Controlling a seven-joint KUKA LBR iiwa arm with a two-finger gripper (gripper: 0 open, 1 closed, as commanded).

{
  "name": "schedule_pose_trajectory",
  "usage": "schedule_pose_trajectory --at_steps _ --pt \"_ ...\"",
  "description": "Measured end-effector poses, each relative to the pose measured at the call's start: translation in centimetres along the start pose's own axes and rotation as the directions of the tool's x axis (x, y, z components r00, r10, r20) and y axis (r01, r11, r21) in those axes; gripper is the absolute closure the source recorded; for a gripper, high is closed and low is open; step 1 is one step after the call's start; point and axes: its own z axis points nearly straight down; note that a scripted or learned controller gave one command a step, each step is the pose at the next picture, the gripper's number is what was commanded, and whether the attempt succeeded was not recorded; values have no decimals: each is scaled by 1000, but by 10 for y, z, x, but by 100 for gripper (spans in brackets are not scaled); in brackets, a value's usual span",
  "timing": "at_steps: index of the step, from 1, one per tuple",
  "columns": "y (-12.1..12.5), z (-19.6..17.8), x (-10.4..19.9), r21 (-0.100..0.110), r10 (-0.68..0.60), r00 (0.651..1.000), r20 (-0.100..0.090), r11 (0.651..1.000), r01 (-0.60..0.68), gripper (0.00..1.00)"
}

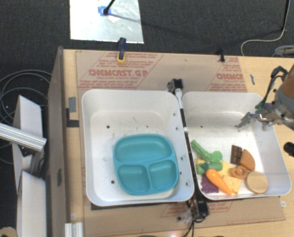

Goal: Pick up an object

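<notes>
I can't tell how my gripper [246,119] is set; it carries nothing (nothing visible beneath it). Just below it lie the chocolate piece [236,154] and cookie [258,182], farther left the carrot [218,180]. They crowd together, so a descent could nudge neighbours and slip off.

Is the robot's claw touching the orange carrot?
Apart. In the camera view the gripper hangs over the back of the right bin, while the carrot lies in the toy pile near the front, with bare white floor between them.
</notes>
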Motion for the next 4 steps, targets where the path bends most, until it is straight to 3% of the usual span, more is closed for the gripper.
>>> schedule_pose_trajectory --at_steps 1,2,3,4 --pt "-51 62 3 16 5 1000 -8 1000 -5 0" --pt "-86 63 4 3 6 1000 -4 1000 -6 0" --pt "-18 65 48 4 -7 1000 -5 1000 7 0" --pt "-93 66 9 14 10 1000 -5 1000 -9 0"
